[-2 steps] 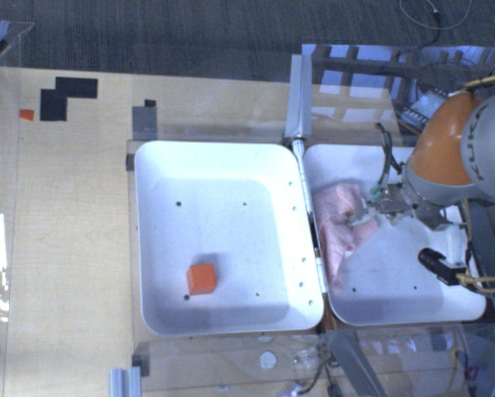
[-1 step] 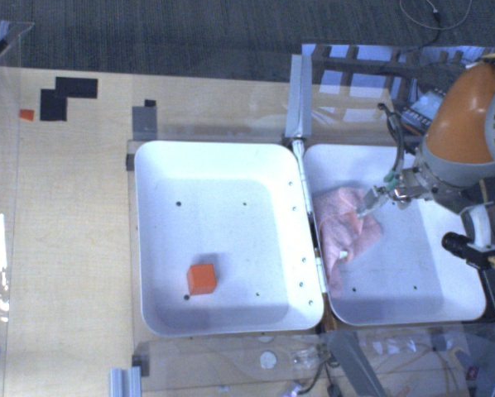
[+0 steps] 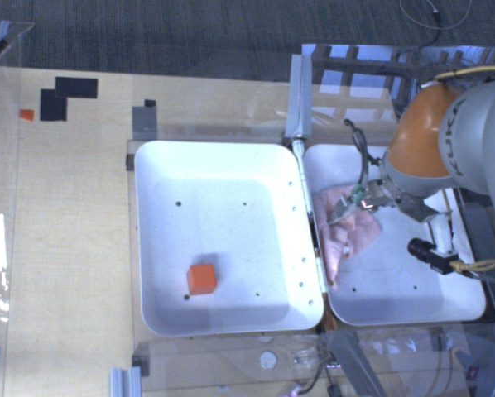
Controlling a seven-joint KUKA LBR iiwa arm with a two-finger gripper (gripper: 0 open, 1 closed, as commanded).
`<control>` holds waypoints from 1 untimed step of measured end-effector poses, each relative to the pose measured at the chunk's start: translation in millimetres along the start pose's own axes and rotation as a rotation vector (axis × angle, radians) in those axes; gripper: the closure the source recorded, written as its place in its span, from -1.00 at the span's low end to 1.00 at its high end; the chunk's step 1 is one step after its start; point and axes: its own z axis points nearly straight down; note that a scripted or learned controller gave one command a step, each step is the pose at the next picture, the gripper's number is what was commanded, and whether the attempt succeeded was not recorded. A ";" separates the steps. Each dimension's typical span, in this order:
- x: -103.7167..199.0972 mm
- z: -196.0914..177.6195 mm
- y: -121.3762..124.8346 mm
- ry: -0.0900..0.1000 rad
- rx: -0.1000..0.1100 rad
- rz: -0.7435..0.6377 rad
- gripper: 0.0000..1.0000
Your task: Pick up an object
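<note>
Fig.: overhead slant view, single grey arm (image 3: pixel 471 131) w/ orange band reaching in from the right over the right-hand shallow white bin (image 3: pixel 413 300). Two-finger gripper (image 3: pixel 353 205) sits low in that bin, directly over the upper part of a crumpled pale-pink cloth (image 3: pixel 347 234), which lies against the bin's left wall, near the divider betw. bins. Cloth's long axis runs roughly top-to-bottom of the view, slightly slanted; most of it extends below and left of the gripper tip. Gripper appears to touch or press into the cloth's top edge, but whether it is clamped, released, or has fabric caught cannot be told at this res.

Second candidate: small orange cube (image 3: pixel 202 279) on the floor of the left-hand white bin (image 3: pixel 223 164), lower-left area, well apart from the gripper and across the divider.

Judgement: the cloth is the nearer target by far; a grasp turns on the tip being above fabric, not bare bin floor.
</note>
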 end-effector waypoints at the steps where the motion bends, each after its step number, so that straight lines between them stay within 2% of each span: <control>1: -0.7 0.1 2.2 0.000 0.000 -0.038 -1.00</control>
